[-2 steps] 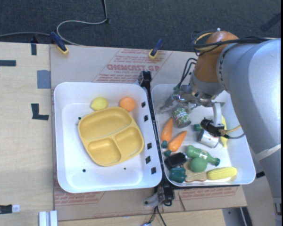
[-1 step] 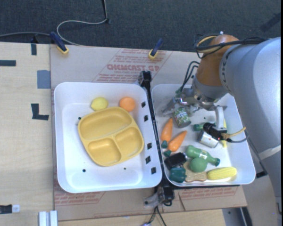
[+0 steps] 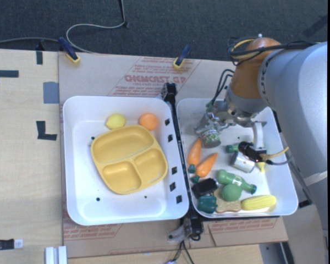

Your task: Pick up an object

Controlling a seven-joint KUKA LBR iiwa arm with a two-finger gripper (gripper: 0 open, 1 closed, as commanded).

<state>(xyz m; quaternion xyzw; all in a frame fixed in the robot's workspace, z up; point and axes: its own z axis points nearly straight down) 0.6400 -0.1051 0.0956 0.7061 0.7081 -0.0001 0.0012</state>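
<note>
**Object pick: pincer low in the right bin**

Objects for the pick lay mostly in the right shallow white bin (image 3: 280, 194): two orange toy carrots (image 3: 201, 159) side by side near its left wall, a green toy bottle-shaped piece (image 3: 235, 181) and a yellow toy corn cob (image 3: 258, 203) towards the near edge, with a black item (image 3: 204, 187) beside them. From my remote seat I saw the pincer (image 3: 210, 132) down in the far left part of that bin, just above the carrots, with a small greenish, mottled thing (image 3: 211, 138) right at its tip. I could not tell whether the fingers were apart or closed, nor whether they gripped it. The left white bin (image 3: 77, 164) held a yellow divided plastic tray (image 3: 129, 158), with a yellow lemon-like ball (image 3: 115, 121) and an orange ball (image 3: 148, 121) beyond it. Both bins sat on the cardboard-covered desk (image 3: 99, 76).
</note>
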